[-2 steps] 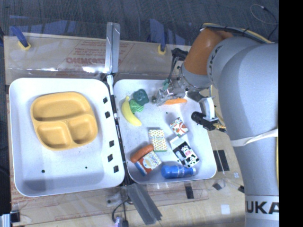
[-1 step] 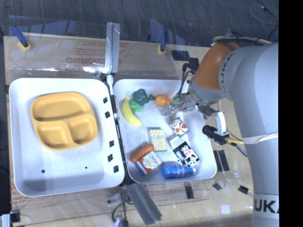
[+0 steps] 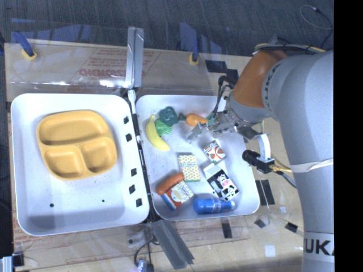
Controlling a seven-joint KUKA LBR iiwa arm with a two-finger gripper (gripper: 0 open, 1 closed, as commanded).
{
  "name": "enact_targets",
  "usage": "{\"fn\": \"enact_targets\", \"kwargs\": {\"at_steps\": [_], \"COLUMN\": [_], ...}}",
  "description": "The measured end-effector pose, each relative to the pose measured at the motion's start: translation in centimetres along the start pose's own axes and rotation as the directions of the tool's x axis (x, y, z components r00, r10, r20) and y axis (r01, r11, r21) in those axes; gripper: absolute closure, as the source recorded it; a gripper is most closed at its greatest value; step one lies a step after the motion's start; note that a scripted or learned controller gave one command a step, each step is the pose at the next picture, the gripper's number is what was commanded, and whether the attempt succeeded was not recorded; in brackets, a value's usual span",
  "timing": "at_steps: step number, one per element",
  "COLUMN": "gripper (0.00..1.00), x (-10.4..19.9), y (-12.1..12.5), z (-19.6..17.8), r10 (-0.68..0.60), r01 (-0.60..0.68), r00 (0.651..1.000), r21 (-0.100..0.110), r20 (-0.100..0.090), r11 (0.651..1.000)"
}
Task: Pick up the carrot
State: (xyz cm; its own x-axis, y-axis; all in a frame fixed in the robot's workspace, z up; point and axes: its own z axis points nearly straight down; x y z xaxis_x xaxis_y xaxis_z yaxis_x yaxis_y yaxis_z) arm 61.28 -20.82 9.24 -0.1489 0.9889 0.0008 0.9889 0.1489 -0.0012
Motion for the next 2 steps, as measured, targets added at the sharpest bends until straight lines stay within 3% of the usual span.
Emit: {"fn": "enact_targets", "kwargs": {"at_steps": [1,2], "gripper": [0.00,0.00], "x": [2.3,-0.6], "y": [-5.9,3.2], "z": [0.1,0.0], "r10": [0.077,0.115], "r01": [-0.077,-0.115], "r00": [0.997,0.993], "r21": [0.002,0.001], "r20": [0.000,0.000], "r11": [0.997,0.993]}}
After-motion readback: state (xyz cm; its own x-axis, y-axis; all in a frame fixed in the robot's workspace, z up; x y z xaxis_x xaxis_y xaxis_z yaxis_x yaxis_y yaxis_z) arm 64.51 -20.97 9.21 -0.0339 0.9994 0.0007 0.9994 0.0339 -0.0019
